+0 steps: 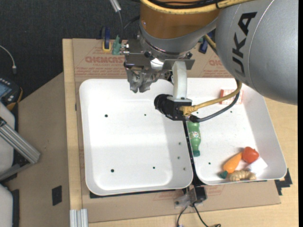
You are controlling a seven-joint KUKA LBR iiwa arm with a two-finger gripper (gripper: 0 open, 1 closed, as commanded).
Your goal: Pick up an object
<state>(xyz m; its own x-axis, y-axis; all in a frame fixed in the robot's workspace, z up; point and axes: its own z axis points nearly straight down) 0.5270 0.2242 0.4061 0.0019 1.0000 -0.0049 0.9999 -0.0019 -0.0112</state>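
While the arm (227, 27) reached in from the right, its gripper (140, 82) hung over the far edge of the left bin (94, 141), near that bin's far right corner. How far it stood open I could not tell (the wrist hid much of it), and nothing showed in its grasp. A green bottle (194, 138) lay along the near left edge of the right bin (270, 131). An orange carrot (232, 163), a red piece (250, 154) and a tan piece (240, 176) sat clustered by its near right corner.
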